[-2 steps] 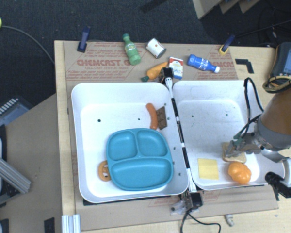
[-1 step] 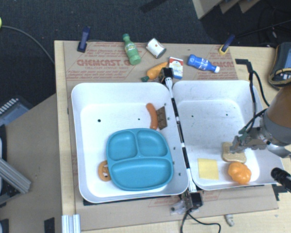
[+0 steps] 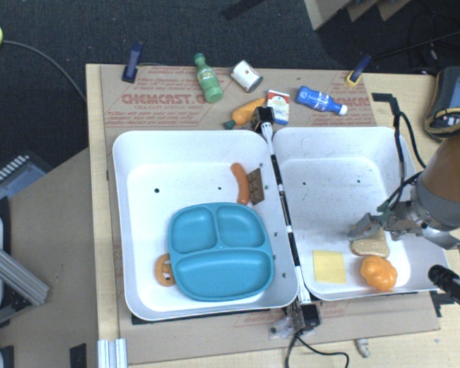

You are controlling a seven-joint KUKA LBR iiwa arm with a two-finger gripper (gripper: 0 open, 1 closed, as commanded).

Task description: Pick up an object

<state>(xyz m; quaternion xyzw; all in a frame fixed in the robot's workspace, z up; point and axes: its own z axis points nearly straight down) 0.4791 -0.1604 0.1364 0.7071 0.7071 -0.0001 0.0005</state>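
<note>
In the right bin, near its front right corner, lie a flat tan piece of food, an orange fruit and a yellow cheese slice. My gripper hangs low, right over the far edge of the tan piece and touching or nearly touching it. The arm's grey wrist and orange band come in from the right and hide the bin's right wall.
The left bin holds a blue divided plate, a sausage, a brown piece and a pretzel. On the bench behind the bins lie a green bottle, a white can, a small carton and a blue bottle.
</note>
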